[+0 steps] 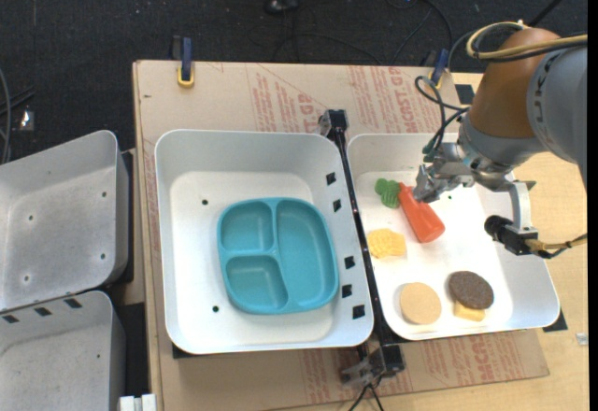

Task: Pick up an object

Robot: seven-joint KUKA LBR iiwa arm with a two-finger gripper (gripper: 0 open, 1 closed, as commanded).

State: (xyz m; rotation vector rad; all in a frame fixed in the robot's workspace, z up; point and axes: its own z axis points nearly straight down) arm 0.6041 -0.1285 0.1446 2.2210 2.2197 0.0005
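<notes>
In the right bin (523,292) lie an orange carrot (422,218) with a green top (388,191), a yellow block (387,244), a tan round cookie (420,303), a dark brown cookie (470,288) and a small yellow piece (469,310). My gripper (429,186) hangs over the upper part of that bin, its tip right at the carrot's upper end. The carrot lies on the bin floor, slanting down to the right.
The left bin (182,213) holds a teal divided plate (277,255). A black divider (350,213) runs between the bins. White bin lids (56,213) lie off the bench at left. Cables trail by the arm at right.
</notes>
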